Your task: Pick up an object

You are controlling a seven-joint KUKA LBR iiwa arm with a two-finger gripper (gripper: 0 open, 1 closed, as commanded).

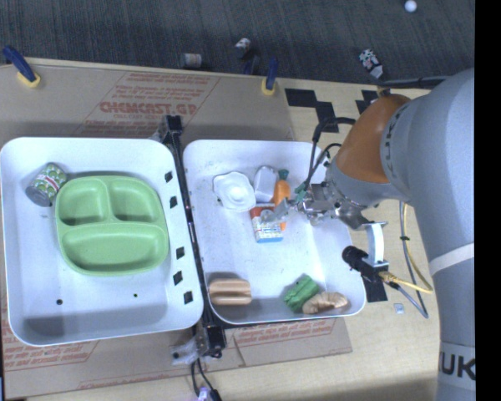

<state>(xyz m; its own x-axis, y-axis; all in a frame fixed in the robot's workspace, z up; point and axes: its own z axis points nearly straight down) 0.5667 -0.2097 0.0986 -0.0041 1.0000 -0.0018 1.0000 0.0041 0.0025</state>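
My gripper [282, 210] reaches in from the right and sits low in the right bin [202, 249]. It is right at a small red, white and blue box [269, 230], beside an orange carrot [281, 190]. Whether it touches the box I cannot make out. Just left of these lie a white cup [234, 190] and a small white carton [265, 178]. At the bin's near edge rest a hot dog [230, 291], a green leafy piece [300, 291] and a tan bread piece [326, 302].
The left bin [17, 299] holds a green divided plate [111, 224] and a tipped can [45, 183] at its far left corner. The grey arm with its orange band [369, 144] crosses the right bin's right rim. Cables [413, 274] hang beside it.
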